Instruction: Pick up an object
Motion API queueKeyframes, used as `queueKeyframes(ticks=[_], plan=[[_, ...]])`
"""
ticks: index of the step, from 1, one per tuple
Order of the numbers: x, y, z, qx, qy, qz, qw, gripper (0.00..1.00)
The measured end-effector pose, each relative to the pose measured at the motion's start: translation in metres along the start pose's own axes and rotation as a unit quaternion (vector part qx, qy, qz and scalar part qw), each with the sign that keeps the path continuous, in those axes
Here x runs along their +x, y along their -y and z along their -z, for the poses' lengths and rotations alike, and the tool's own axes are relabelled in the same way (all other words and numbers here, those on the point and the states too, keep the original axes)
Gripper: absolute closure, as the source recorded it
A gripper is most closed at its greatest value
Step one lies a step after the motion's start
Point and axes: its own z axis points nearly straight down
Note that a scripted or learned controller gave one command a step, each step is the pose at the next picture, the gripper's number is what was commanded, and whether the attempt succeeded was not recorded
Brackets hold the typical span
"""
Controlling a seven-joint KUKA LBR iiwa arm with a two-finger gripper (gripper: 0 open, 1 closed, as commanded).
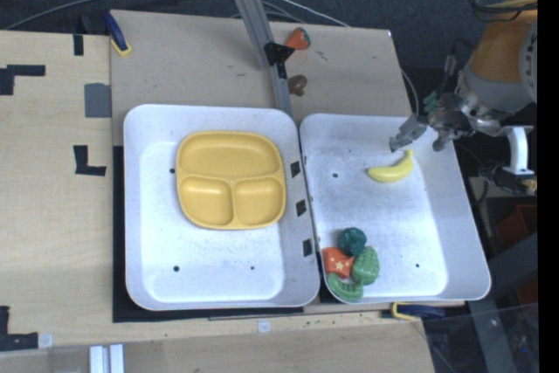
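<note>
A pale wooden bench [52, 214] carries two shallow white bins side by side. The left bin [148, 275] holds a yellow divided plate [231, 179]. In the right bin [454, 258], a banana [391, 169] lies near the far edge, with a cluster of green and orange toys [351, 264] at the near edge. My claw [423, 138] hovers just beyond the banana, fingers spread, pinching nothing. The toys' shapes are hard to make out.
</note>
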Motion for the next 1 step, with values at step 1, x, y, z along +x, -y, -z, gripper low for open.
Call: queueKeyframes(ticks=[1], plan=[[0.0001,0.0,0.0,0.0,0.0,0.0,1.0,0.0]])
